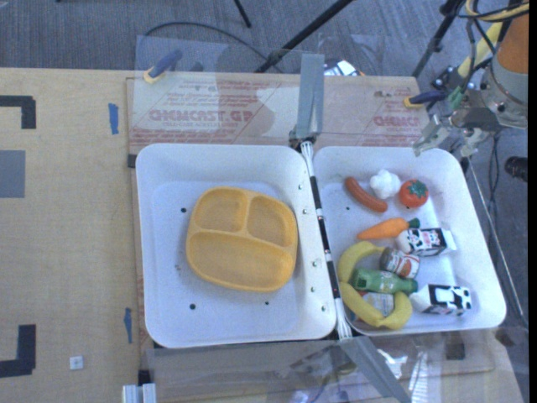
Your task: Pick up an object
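The right bin point(478, 225) holds several toy foods: a red sausage point(366, 195), a white garlic bulb point(385, 181), a red tomato point(413, 193), an orange carrot point(388, 228), a yellow banana point(369, 296), a green bottle point(383, 282), a small can point(401, 264) and two cow-print milk cartons point(424, 241) point(449, 300). My gripper point(448, 134) hangs above the bin's far right corner, up and right of the tomato. Its fingers are spread with nothing between them.
The left bin point(159, 225) carries a yellow divided plate point(242, 238). A metal divider post point(309, 99) rises behind the seam between the bins. Clamps and cables crowd the far right by the arm. Tripod legs stand behind the bench.
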Controlling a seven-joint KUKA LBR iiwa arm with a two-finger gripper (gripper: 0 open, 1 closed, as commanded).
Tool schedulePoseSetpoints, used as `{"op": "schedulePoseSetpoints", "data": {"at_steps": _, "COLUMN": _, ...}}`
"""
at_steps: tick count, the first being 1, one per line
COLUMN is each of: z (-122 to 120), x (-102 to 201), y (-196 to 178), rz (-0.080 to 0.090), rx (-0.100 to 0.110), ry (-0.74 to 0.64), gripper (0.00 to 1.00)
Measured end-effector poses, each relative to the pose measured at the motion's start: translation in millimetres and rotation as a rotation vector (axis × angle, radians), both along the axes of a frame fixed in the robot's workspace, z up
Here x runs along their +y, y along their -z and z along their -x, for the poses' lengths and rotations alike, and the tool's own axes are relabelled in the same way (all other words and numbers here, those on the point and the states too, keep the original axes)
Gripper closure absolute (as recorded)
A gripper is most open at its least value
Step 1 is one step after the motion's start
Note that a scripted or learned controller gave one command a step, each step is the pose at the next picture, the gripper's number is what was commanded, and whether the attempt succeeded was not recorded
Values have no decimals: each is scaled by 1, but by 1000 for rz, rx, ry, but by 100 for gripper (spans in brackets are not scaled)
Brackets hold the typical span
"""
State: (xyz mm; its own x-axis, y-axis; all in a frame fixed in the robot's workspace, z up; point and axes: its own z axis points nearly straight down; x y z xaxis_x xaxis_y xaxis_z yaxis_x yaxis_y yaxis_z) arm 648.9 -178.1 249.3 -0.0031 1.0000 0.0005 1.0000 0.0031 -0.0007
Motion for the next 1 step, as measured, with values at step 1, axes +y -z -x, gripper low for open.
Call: {"op": "schedulePoseSetpoints", "data": {"at_steps": 1, "z": -18, "x": 58, "y": 150, "rz": 0, "rx": -1, "ry": -103, "gripper": 0}}
